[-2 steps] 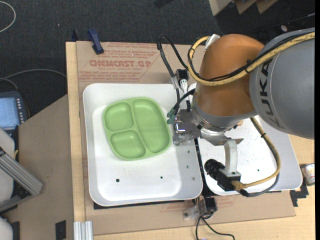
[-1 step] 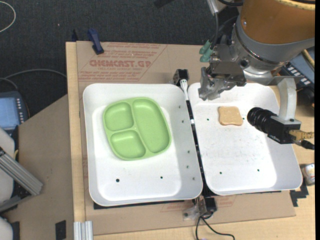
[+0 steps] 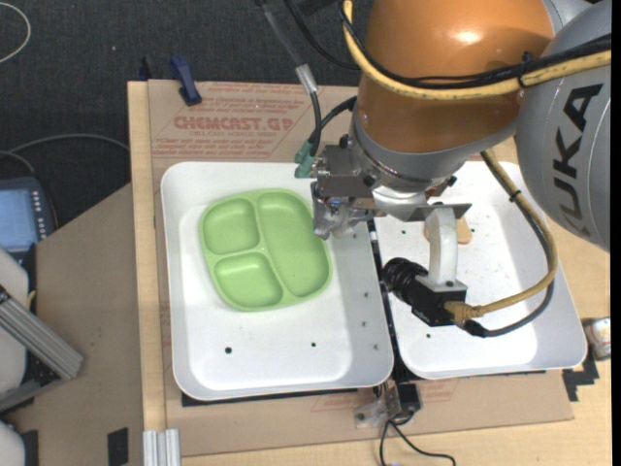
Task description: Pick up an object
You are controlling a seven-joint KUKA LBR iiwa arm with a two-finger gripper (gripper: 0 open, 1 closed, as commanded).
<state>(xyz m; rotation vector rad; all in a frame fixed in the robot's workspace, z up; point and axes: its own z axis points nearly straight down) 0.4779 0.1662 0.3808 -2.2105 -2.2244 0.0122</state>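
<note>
Nearest the camera is the front rim of the left bin (image 3: 281,382), a shallow white tray sitting edge to edge with the right bin (image 3: 505,348). Further in, a green divided plate (image 3: 264,250) lies flat on the left bin's floor, slightly turned, its long axis running from near-left to far-right, with three compartments facing up. Just beyond the plate's far-right edge the gripper (image 3: 330,223) hangs under the arm's wrist, over the strip where the two bins meet. The plate lies to the left of the gripper and a little toward the camera, its nearest rim just beside the tool. Whether the jaws are spread or pressed together cannot be told, since the wrist hides them; nothing can be seen pinched there. My guess is that the rim is the likeliest place to grab
</note>
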